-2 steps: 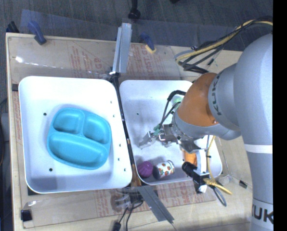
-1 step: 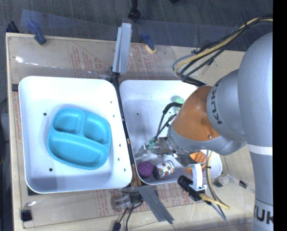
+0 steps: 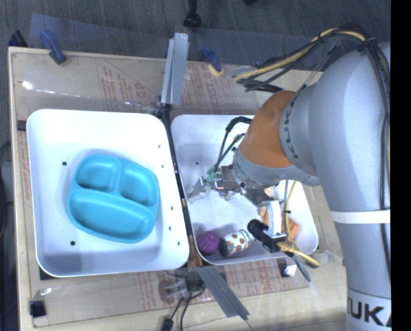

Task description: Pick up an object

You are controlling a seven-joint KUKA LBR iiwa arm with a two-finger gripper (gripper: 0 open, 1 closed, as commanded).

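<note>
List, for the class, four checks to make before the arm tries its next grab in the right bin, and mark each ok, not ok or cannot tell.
1. Things to pick lie in the right bin: a purple ball and a small bottle near its front wall. Ok.
2. Gripper is over the right bin. Ok.
3. Gripper is above a target: it sits apart from the ball and bottle. Not ok.
4. Gripper is free of any load: cannot tell.
5. Blue tray lies in the left bin, away from the arm. Ok.
</note>
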